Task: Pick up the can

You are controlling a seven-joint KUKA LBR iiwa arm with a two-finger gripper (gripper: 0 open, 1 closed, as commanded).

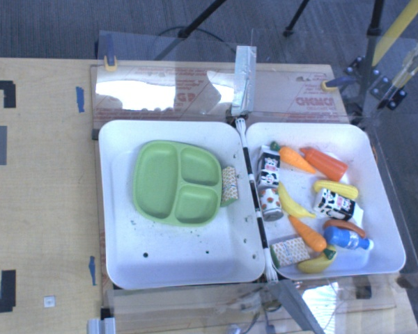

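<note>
- We see toy food crowding the right bin [376, 186], so any reach must thread clutter.
- The can [270, 202] lies against that bin's left wall, beside a banana [291, 204].
- We cannot tell the gripper's state.

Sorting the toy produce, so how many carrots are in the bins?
2, both in the right bin: one carrot near the back, another toward the front. More may be hidden.
</note>
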